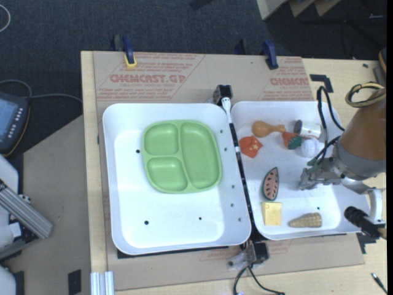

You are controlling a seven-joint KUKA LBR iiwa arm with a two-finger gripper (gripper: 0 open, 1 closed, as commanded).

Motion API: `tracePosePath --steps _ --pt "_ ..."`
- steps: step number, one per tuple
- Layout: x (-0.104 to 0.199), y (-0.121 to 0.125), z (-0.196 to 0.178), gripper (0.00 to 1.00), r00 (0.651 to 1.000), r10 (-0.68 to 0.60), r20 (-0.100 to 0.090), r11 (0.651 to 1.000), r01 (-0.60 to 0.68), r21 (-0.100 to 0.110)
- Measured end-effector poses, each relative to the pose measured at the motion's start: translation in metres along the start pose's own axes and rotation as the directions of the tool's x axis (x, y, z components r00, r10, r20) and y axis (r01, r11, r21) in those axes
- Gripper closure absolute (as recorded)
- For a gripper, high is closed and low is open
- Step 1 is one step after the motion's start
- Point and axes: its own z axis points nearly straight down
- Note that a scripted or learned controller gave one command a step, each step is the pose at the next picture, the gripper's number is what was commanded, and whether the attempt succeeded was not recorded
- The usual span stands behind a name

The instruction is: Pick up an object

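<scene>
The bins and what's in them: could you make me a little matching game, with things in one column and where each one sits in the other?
Things:
1. green divided plate
2. watermelon slice
3. yellow block
4. hand

Places:
A. right bin, near its front edge
B. left bin
C. right bin, at its right side
D. right bin, just behind the yellow block

Pairs: 1-B, 2-D, 3-A, 4-C
</scene>
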Motion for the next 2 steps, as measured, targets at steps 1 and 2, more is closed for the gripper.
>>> tracePosePath --steps 1,2 --pt "0.002 -0.001 -0.063 1.0 1.0 -0.002 0.003 1.0 0.002 -0.006" --pt "0.002 -0.005 -0.107 1.0 1.0 -0.002 0.003 1.0 0.002 -0.006"
